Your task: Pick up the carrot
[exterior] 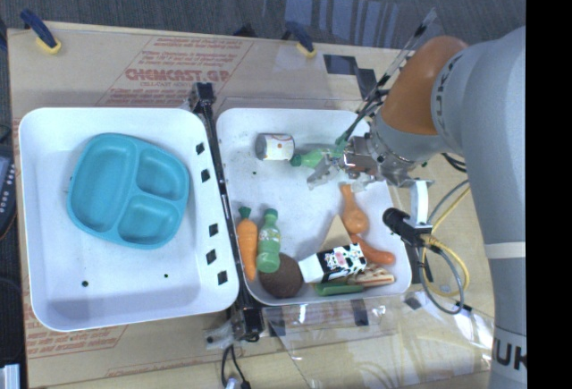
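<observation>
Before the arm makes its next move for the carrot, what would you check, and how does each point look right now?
1. Carrot in plain sight: ok; it lies at the right bin's left wall.
2. Carrot free on top: ok; nothing lies over it.
3. Room around the carrot: not ok; the green bottle lies close against it and the wall is on its other side.
4. Pincer above the carrot: not ok; it is over the bin's upper middle, near a green item.
5. Pincer open: cannot tell.
6. Blue tray out of the way: ok; it sits in the left bin.
</observation>
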Motion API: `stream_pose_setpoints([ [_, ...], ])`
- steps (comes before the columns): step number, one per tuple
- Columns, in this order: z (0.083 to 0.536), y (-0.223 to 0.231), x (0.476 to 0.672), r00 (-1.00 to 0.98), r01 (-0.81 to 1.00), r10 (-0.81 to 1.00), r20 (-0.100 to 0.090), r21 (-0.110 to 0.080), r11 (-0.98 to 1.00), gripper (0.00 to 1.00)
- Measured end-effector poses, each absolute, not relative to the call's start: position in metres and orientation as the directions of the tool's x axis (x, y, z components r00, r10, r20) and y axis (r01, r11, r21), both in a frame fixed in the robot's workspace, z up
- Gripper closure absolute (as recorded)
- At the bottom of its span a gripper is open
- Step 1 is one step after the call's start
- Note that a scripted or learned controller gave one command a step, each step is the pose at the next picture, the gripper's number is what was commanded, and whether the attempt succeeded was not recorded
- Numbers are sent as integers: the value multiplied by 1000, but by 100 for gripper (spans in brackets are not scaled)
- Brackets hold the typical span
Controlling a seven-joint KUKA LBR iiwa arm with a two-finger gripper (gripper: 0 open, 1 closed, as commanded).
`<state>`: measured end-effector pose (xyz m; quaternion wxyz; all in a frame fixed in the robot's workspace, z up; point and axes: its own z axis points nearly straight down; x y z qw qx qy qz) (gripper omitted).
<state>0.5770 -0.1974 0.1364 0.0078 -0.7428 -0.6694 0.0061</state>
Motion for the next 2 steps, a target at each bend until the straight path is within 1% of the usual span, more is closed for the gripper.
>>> stream_pose_setpoints([
  [1, 96, -203, 557, 45, 999, 999, 1, -1, -45, 0],
  [2, 237, -179, 593, -47, 999, 999, -4, 10, 47, 0],
])
